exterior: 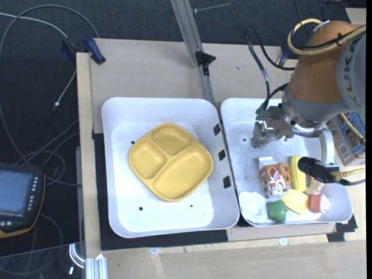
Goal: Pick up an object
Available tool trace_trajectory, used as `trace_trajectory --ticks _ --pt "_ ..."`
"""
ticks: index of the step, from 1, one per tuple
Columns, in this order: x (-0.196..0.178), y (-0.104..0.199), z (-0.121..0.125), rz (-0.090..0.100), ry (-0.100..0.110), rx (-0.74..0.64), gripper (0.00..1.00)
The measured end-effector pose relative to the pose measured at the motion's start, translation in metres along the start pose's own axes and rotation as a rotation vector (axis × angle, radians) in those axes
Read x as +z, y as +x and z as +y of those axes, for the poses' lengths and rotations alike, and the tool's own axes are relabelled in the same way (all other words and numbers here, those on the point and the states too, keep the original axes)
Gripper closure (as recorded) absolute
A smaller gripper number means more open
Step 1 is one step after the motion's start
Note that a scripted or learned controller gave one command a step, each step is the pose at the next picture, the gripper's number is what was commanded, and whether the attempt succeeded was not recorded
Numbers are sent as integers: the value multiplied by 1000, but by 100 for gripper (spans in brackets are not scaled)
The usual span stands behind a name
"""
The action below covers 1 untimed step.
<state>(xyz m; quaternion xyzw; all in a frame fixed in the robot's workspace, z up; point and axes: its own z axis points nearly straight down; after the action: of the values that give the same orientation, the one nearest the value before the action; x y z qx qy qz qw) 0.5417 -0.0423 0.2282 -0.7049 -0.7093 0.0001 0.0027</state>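
A wooden bench [145,68] over dark carpet bears two white bins. The left bin [116,173] holds a yellow divided plate [170,161]. In the right bin [238,127], the objects crowd toward five o'clock: a small printed carton [275,178], a yellow piece [295,201], a green piece [278,212] and a white cup [253,205]. The gripper [264,133] hangs over bare floor at the bin's centre, at eleven o'clock from the carton; whether its jaws are open or closed I cannot tell. This looks like the approach step: next it likely needs to shift toward five o'clock over the carton, then descend.
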Motion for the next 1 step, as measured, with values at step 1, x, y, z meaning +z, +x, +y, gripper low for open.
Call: trace_trajectory --ticks 1 --pt "-8 63 4 0 -5 -2 100"
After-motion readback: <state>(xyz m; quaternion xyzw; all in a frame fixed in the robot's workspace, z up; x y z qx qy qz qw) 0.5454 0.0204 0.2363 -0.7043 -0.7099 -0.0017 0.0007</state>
